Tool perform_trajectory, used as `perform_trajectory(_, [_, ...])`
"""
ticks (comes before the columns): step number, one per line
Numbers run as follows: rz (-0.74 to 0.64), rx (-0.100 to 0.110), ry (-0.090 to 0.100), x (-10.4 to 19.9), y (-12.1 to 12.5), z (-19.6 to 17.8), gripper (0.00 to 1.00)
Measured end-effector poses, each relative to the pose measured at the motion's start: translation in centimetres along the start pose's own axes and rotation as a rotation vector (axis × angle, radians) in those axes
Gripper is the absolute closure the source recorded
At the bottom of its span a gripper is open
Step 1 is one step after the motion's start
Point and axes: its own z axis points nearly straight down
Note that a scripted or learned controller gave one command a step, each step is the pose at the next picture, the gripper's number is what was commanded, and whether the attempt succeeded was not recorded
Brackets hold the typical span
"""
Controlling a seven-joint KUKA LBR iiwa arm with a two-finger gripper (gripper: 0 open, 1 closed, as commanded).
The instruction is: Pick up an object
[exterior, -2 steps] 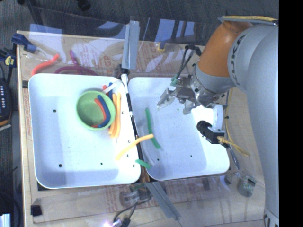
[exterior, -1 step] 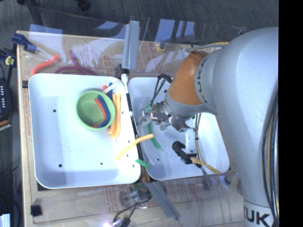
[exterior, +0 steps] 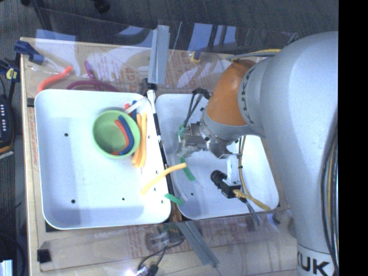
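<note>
Gleaming round green bowl, smooth white bin

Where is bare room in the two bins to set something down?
The left bin has bare floor along its left side and its lower half, below the green bowl. It is crowded at its right wall, around the bowl and the yellow strips. The right bin is mostly under the arm, with little room.
</note>
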Motion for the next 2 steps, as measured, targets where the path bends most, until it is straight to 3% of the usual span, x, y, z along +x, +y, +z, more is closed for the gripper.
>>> perform_trajectory(1, [0.000,0.000,0.000,0.0,0.0,0.0,0.00])
perform_trajectory(2, [-0.101,-0.012,-0.012,-0.1,0.2,1.8,0.00])
